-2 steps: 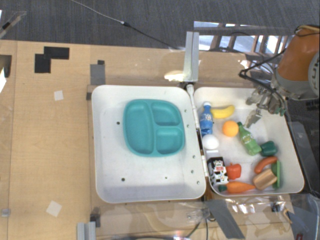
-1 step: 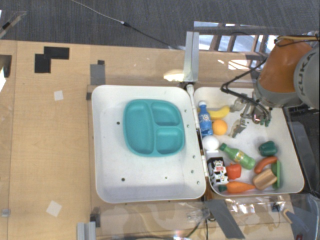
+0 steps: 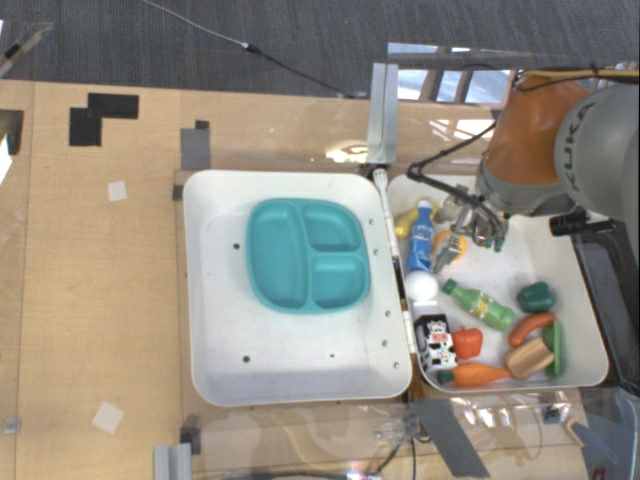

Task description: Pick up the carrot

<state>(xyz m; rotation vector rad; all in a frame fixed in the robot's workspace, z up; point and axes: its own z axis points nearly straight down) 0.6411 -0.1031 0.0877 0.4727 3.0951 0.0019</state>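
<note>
The carrot (image 3: 481, 374) is orange and lies flat along the front edge of the right bin (image 3: 585, 298), between a black-and-white box and a bread piece. My gripper (image 3: 468, 240) hangs over the back-left part of that bin, right of a blue bottle (image 3: 422, 236) and well behind the carrot. Its fingers stand open with nothing between them.
The right bin also holds a green bottle (image 3: 480, 305), a white ball (image 3: 422, 288), a red piece (image 3: 467, 342), a black-and-white box (image 3: 434, 337), a sausage (image 3: 530, 326), a green pepper (image 3: 535, 294) and bread (image 3: 530, 359). A teal divided plate (image 3: 307, 253) sits in the left bin (image 3: 215, 348).
</note>
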